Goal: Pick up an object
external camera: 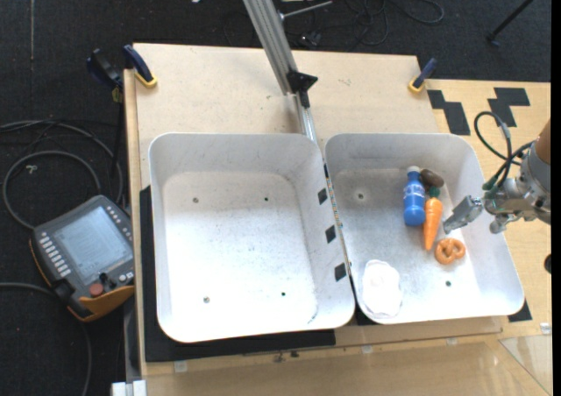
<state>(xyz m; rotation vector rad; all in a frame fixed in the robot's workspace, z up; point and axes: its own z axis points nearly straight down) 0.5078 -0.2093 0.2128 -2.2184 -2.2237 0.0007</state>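
Four things lie bunched in the right bin (491, 293), and one of them is what I must lift: a blue bottle (414, 199), a carrot (431, 221) touching its right side, a brown lump (432, 179) just behind the bottle's cap, and a pretzel (450, 251) just below the carrot's tip. White cloth (381, 287) sits apart from them, near the bin's front left corner. The left bin (166, 236) I leave alone.

My hand (478, 208) comes in over the right bin's right wall, because my arm reaches from that side. One finger (461, 214) points left toward the carrot and the pretzel, near both and touching neither. Whether my fingers are spread or closed I cannot tell from this slant; nothing shows between them, so I hold nothing.

I judge the grasp not yet begun. The carrot and the pretzel are the nearest choices. The carrot leans against the bottle, so closing on it may nudge the bottle or catch both. The pretzel lies flat and clear of the bin wall, which I judge makes it the cleaner pick, though its low shape may slip from under my fingers.
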